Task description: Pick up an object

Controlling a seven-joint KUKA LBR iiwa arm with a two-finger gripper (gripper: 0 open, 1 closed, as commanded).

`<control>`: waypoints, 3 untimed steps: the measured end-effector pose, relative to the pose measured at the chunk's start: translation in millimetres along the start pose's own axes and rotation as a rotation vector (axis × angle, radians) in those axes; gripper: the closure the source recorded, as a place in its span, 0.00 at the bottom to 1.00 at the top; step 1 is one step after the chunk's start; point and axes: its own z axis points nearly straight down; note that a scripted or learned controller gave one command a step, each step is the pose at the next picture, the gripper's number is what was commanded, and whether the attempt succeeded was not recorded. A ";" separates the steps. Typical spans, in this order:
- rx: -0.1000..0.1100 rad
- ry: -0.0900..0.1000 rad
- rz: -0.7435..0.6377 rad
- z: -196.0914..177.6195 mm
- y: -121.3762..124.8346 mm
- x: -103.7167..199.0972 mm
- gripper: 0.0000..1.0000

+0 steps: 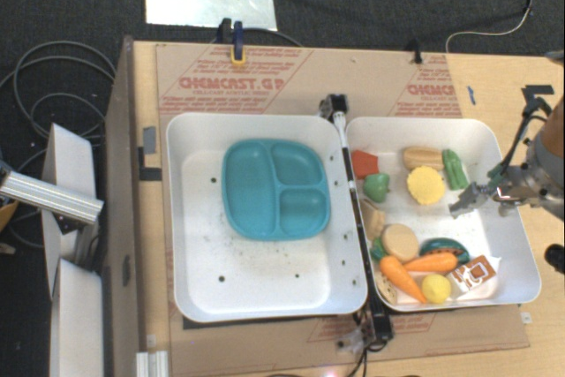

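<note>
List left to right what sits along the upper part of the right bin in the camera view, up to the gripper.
Red piece → green pepper-like piece → tan bread-like piece and, just below it, yellow round piece → green long piece → gripper, above the right bin.

The arm point(543, 168) is cut off by the frame's right side beside the right bin point(508, 150), and its gripper point(472, 197) is too small to read.

you have toy foods crowding the right bin point(508, 156) (white, shallow): a yellow disc point(426, 185), a green piece point(455, 169), two carrots point(417, 268) lying flat, and a lemon point(436, 287) near its front edge.
</note>
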 end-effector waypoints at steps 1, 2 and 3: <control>0.005 0.002 -0.004 111.9 67.7 14.3 0.00; -0.004 0.000 -0.003 135.8 115.6 6.2 0.00; 0.003 0.001 0.002 135.3 91.0 6.4 0.00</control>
